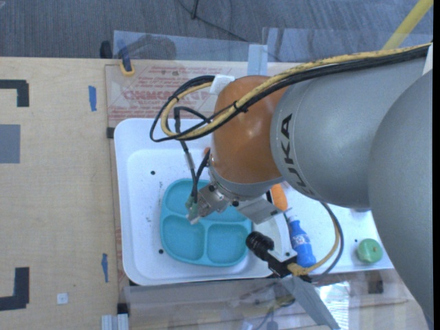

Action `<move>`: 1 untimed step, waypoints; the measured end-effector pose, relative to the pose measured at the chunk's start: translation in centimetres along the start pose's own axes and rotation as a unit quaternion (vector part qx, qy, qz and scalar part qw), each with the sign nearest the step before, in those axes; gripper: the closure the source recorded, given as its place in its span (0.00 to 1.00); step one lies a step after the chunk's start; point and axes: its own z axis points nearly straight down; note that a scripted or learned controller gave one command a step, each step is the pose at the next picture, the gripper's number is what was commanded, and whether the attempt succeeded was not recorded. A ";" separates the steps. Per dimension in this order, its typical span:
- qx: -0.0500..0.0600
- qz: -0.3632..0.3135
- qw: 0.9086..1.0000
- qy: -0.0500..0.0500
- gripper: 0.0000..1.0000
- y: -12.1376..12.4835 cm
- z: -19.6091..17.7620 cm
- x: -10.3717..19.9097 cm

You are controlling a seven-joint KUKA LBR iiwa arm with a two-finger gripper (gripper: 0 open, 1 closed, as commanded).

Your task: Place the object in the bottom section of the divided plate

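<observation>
Gripper (194, 210) is down over the blue divided plate (206, 243), right at its central ridge; whether it is open or carrying anything, I cannot tell; the plate's bottom sections lie just below-right of it.

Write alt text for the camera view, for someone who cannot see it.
A grey and orange robot arm reaches over a white bin, its hand low above a blue divided plate. Beside the arm lie a blue bottle and a small green object.
</observation>
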 end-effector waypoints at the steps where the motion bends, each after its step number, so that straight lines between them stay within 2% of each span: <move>1: -0.002 -0.037 0.999 -0.001 1.00 4.3 -17.7 -0.2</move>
